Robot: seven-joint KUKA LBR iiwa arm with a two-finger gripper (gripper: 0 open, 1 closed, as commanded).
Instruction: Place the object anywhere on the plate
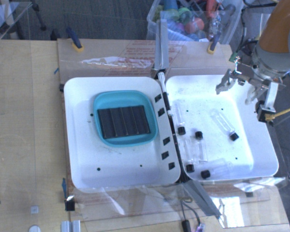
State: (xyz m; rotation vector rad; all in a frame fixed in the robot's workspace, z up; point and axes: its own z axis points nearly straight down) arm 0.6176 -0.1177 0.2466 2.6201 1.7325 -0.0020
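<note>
A teal plate (99,102) lies in the left white bin (77,144), with a dark ribbed slab (123,121) on it. Several clear tubes with black caps lie in the right bin (261,153). One tube (224,122) lies slantwise near the bin's middle right, another (216,169) sits by the front wall, and a third (178,117) rests along the divider. My gripper (245,93) hangs over the right bin's far right corner, above and to the right of the slanted tube. Its fingers (225,84) are spread open with nothing between them.
A raised divider (165,124) with black clips separates the two bins. A clear tub of coloured items (198,6) stands behind the bins. Clamps (76,43) hold the board at the back. Bare wooden bench stretches to the left.
</note>
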